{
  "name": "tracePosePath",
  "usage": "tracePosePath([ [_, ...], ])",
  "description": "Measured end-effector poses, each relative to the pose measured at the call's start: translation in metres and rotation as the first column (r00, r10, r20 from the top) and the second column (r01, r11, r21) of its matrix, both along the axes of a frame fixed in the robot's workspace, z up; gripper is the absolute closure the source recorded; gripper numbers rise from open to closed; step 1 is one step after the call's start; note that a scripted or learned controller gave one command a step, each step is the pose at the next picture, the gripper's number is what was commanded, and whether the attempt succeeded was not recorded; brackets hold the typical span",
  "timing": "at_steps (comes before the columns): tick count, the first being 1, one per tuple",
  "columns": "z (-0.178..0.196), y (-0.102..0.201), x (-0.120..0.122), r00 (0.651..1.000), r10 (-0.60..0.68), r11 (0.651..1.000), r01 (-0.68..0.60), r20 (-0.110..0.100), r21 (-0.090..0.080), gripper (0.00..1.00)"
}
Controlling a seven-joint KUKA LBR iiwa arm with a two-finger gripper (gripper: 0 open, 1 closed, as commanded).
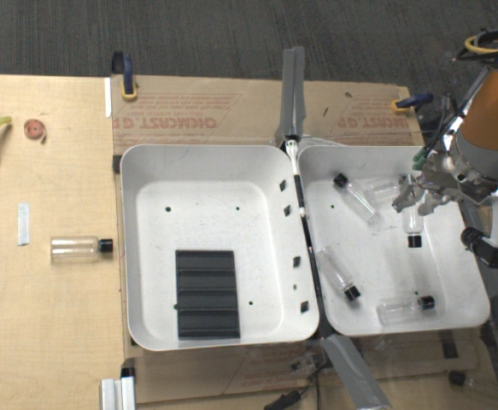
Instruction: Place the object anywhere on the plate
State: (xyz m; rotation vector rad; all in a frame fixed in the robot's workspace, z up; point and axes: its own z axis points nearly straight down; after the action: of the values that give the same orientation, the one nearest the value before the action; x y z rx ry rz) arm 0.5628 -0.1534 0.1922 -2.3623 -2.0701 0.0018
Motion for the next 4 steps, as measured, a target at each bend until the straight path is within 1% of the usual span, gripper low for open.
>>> tracePosePath([
  [1,0.0,0.0,0.0,1.0,0.0,1.0,0.0,0.0,0.0,0.0],
  [2,-0.002,-0.024,0.066,0.994,0.113,0.994,-0.113,-0.001,-0.002,0.0],
  [3,0.009,-0.065,0.096,0.969,0.247,0.969,-0.247,0.002,-0.003,0.0],
  [4,0.098,-0.068,0.097,0.929,0.371,0.929,-0.371,0.002,-0.003,0.0],
])
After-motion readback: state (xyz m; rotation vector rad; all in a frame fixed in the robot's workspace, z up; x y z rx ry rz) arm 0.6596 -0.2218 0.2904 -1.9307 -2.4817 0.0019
